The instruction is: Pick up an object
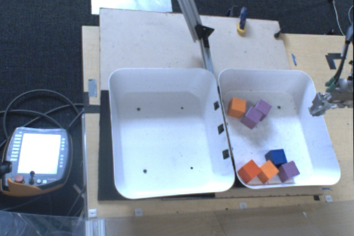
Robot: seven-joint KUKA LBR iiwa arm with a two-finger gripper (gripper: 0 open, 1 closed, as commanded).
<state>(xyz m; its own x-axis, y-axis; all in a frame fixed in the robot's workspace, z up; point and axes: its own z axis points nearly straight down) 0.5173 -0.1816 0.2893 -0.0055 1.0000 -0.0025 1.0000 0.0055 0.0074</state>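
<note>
Bench (249, 47), two white bins side by side. Left bin (119, 119). Right bin (318, 141): near its far-left corner, orange cube (237, 107) beside two purple cubes (258, 113); along its near edge, blue cube (275, 157), two orange cubes (258, 171), one purple cube (289, 171). Gripper (319, 104) over the right bin's right rim, nothing seen in it; finger state impossible to tell.

End effector (319, 104) over right bin (323, 135) rim; fingers blurred. Seven blocks inside, apparently untouched.
</note>
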